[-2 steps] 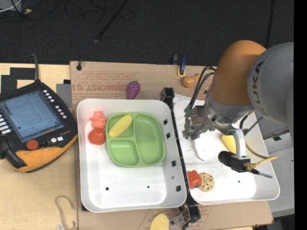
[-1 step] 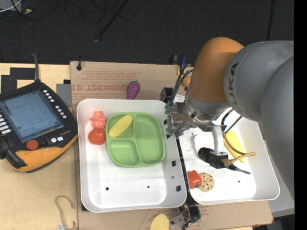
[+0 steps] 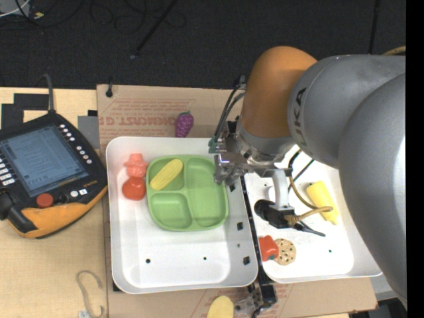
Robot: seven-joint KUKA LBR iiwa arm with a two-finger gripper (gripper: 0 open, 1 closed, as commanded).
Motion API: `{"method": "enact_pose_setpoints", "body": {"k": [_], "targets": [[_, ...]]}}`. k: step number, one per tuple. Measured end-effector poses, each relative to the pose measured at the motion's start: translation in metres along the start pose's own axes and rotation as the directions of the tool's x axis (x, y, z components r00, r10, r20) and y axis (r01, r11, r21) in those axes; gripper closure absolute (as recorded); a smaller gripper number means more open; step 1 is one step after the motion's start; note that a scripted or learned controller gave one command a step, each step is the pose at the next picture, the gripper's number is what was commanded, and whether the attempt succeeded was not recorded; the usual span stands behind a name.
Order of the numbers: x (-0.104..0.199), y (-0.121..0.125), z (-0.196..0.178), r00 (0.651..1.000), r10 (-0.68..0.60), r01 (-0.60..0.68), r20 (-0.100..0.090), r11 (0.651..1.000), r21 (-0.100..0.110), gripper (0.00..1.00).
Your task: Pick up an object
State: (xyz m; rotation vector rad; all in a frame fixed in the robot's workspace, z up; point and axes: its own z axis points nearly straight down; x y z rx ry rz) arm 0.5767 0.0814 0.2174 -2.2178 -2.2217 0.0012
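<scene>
My gripper point(image 3: 226, 172) hangs low over the wall between the two bins, at the right edge of a green divided plate point(image 3: 199, 207) in the left bin point(image 3: 172, 270). A yellow corn cob point(image 3: 165, 173) lies in the plate's upper left compartment. A red and pink toy point(image 3: 134, 177) stands left of the plate. In the right bin point(image 3: 344, 260) lie a yellow block point(image 3: 320, 195), a round cookie point(image 3: 285, 251) and a small red-orange piece point(image 3: 267, 247). The wrist hides the back of the right bin.
A purple grape bunch point(image 3: 184, 123) lies on the cardboard behind the left bin. A yellow object point(image 3: 220, 306) sits outside the bins at the front edge. A teach pendant point(image 3: 46, 171) rests at the left, a metal hook point(image 3: 89, 289) near it.
</scene>
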Motion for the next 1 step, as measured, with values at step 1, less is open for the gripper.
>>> {"method": "enact_pose_setpoints", "body": {"k": [1], "targets": [[0.0012,-0.0013,-0.0187,1.0,0.002,-0.002,0.0,1.0,-0.001,1.0]]}}
